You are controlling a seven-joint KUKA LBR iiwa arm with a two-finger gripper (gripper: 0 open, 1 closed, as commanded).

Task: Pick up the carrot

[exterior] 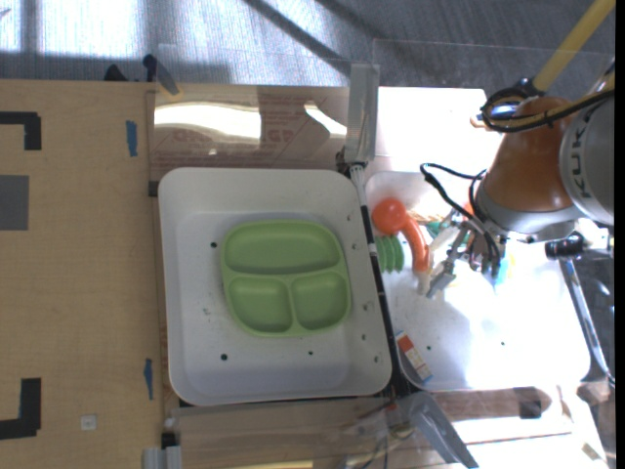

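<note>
We see two white bins side by side on the desk (pixel 68 262). The left bin (pixel 186 291) holds a green plate (pixel 285 276) with three parts: one long part at the top and two small parts below.

The right bin (pixel 508 360) is very bright from the light. The carrot (pixel 402 229) lies in it, near its top left corner, right beside the wall between the two bins. The carrot is orange and bent, and its green end points down at the wall.

The grey arm (pixel 547 164) with the orange band comes in from the right. Its gripper (pixel 457 262) hangs over the right bin, just beside the carrot on the carrot's right. The fingers (pixel 437 279) point down and to the left. Nothing sits between them that we can see. We cannot tell if the fingers are wide or narrow, because wires and glare hide them.
</note>
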